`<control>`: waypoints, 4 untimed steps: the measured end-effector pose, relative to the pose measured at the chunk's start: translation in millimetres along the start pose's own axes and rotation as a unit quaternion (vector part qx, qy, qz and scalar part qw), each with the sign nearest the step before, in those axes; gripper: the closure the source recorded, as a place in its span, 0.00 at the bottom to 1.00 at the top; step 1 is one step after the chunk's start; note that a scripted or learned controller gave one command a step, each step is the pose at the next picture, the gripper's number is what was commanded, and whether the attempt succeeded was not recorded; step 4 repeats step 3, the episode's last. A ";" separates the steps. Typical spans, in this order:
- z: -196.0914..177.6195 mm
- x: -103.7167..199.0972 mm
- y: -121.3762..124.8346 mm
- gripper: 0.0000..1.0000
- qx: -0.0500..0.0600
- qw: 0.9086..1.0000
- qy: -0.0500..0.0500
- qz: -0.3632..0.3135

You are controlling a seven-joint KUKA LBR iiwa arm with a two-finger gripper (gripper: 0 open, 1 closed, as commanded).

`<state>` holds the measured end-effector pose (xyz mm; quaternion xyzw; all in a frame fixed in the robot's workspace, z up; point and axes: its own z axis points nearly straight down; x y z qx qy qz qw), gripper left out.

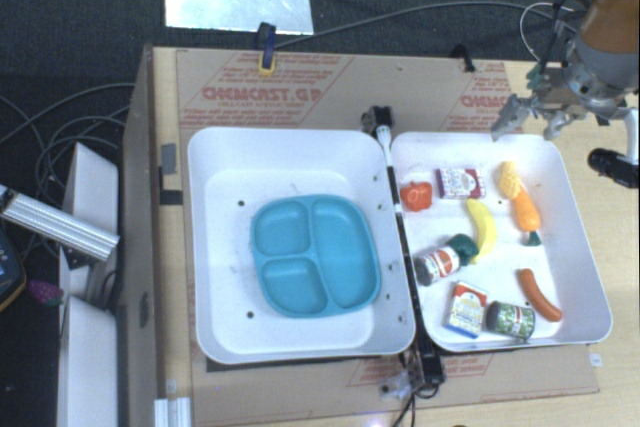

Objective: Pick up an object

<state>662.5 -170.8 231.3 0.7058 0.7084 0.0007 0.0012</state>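
Pre-grasp, as I read it. Jaws [533,115] are hanging over the far edge of the right bin [575,215], spread apart, nothing between them. Arm comes in from the top right, orange band visible above the wrist.

All candidates sit in the right bin:
- corn [510,179] and carrot [525,212] at the far side, nearest the jaws, touching or nearly so
- banana [482,225] mid-bin, its lower end against a dark green item [463,245]
- small red-and-white box [459,182] and a red item [416,196] near the divider
- can with red label [437,265], lying down
- carton [467,308] and dark can [511,318] at the near edge, side by side
- sausage [539,294] alone, near right

Left bin [215,245] carries the blue divided tray [315,254]; not relevant.

Next move, my call: pick one target, translate over it, align the jaws across its short axis, then descend. Sausage looks the cleanest, with free space around it. Corn is closest, but the carrot crowds it, so a finger may land on both. Round items could roll out on closing.
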 end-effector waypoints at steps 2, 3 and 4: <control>145.4 37.2 -61.5 0.00 0.002 1.000 0.001 0.001; 133.2 36.8 -59.5 1.00 -0.001 1.000 0.000 0.001; 133.2 36.8 -59.5 1.00 -0.001 1.000 0.000 0.001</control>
